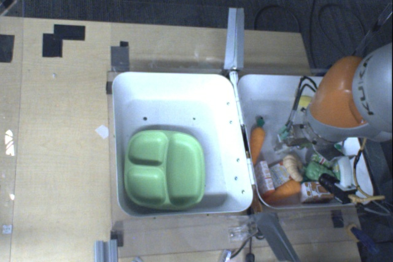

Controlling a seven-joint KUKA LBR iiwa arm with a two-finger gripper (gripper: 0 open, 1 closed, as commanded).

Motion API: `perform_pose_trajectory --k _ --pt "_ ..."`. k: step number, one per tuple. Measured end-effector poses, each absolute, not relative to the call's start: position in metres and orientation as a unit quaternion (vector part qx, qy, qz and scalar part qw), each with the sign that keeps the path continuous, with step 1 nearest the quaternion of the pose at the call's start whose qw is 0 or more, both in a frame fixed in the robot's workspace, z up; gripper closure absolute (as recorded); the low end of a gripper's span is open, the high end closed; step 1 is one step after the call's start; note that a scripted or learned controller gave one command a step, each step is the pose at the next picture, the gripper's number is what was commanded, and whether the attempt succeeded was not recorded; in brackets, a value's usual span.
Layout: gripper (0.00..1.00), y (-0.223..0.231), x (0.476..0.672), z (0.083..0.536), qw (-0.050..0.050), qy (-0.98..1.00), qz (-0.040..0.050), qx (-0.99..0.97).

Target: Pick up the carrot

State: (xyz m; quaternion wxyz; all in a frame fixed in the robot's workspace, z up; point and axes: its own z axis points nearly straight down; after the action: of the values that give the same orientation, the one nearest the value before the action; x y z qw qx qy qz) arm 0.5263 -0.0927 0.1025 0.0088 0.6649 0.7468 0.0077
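The carrot (256,143) is orange with a small green top. It lies lengthwise against the left wall of the right bin (270,92), top pointing to the far side. My gripper (291,137) hangs low over the middle of that bin, a short way to the right of the carrot and apart from it. The grey arm with its orange band (334,101) covers the bin's right part.
Several small food items crowd the right bin's near end: a beige piece (292,165), a red-and-white packet (265,176), an orange piece (284,193), a brown carton (314,192), a green packet (319,166). The left bin (172,86) holds a green divided plate (164,169).
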Motion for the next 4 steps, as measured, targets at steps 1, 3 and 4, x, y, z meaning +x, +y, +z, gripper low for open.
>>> perform_pose_trajectory --k 1,3,4 --pt "1.0 -0.04 0.572 0.186 0.002 0.728 0.0022 0.686" --pt "0.0 0.02 0.52 0.185 0.001 0.757 0.0015 0.653" --pt "0.0 0.023 0.495 0.211 0.001 0.791 0.0017 0.612"
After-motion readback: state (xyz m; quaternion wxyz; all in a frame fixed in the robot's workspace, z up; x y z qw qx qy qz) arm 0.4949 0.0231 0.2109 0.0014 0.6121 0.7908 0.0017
